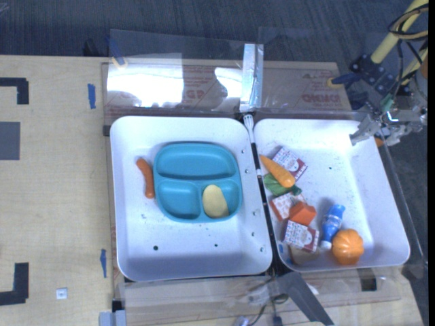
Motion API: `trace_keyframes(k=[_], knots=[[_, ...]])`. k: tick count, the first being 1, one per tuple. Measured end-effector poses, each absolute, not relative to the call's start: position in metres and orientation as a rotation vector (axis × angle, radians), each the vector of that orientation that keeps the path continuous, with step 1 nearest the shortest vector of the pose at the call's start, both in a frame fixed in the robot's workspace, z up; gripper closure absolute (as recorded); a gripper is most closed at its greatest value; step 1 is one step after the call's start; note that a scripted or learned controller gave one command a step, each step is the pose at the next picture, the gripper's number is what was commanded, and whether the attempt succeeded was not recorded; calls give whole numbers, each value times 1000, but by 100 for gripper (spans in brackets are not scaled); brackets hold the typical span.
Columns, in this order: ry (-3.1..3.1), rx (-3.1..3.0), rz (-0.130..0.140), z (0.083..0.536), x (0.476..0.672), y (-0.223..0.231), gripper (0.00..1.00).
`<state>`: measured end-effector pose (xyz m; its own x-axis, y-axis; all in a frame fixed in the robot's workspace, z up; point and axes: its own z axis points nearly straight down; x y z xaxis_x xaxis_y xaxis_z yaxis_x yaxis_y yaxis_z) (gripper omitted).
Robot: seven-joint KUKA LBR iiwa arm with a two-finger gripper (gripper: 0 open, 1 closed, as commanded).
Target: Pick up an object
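Nothing picked yet. Candidate objects lying in right bin (380,182), clustered along its left wall and front: orange carrot (279,171), small cartons (290,160), blue bottle (332,223), orange fruit (348,246) at front corner. Gripper (367,129) sitting over right bin's back-right corner, well apart from that cluster, nothing visibly between its tips; how far open, cannot tell at this size. Left of right bin: left bin (129,243) carrying blue tray (194,161) with yellow potato (215,201), sausage (146,176) beside tray. Judgement: task is sitting at approach stage; descent, grasp, lift all remaining.
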<state>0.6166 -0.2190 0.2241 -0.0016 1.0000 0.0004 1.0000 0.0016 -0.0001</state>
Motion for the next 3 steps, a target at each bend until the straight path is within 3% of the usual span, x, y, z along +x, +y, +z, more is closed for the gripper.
trace_keyframes(k=[1, 2, 3], knots=[[-2129, -2310, -1, 248, 585, -213, 0], [-2236, -2201, 3, 96, 560, -168, 0], [-2279, -2169, -5, 87, 519, -167, 0]])
